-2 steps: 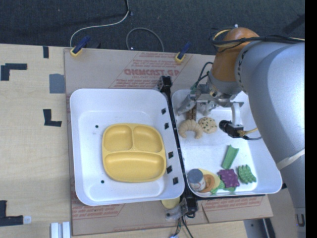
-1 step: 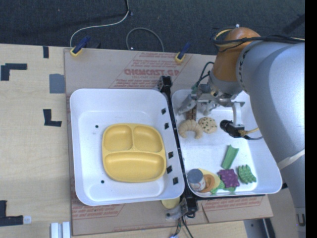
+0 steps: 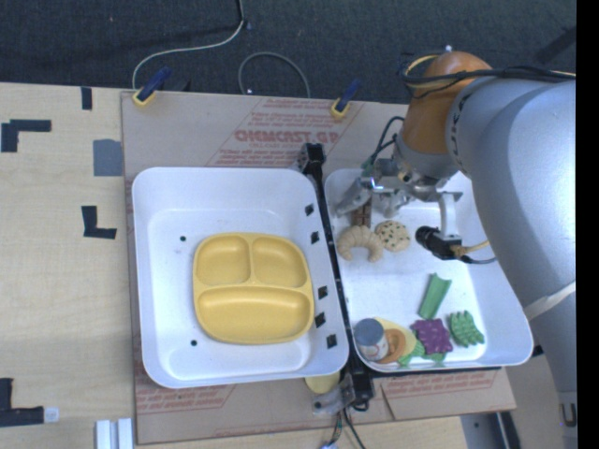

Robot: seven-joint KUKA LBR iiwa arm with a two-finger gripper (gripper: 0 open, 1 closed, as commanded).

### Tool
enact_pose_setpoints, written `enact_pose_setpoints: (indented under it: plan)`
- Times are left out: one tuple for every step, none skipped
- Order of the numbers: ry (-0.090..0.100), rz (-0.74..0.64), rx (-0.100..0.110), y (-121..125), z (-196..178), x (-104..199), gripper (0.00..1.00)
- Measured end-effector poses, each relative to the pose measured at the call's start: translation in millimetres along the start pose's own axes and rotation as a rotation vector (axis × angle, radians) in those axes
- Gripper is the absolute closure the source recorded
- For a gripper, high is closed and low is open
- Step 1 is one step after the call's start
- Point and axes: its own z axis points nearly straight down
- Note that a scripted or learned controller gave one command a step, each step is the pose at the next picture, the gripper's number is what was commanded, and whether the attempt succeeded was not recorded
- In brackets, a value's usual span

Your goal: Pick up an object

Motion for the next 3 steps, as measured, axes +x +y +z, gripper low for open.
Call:
enact_pose_setpoints:
  plan:
    - [-0.001, 0.001, 0.0, -0.1, 0.0, 1.5, 0.0]
    - [0.0, 0.0, 0.0, 0.1, -0.2, -7.4, 0.0]
    - [-0.001, -0.002, -0.001, 0.3, -10.3, -7.1, 1.0]
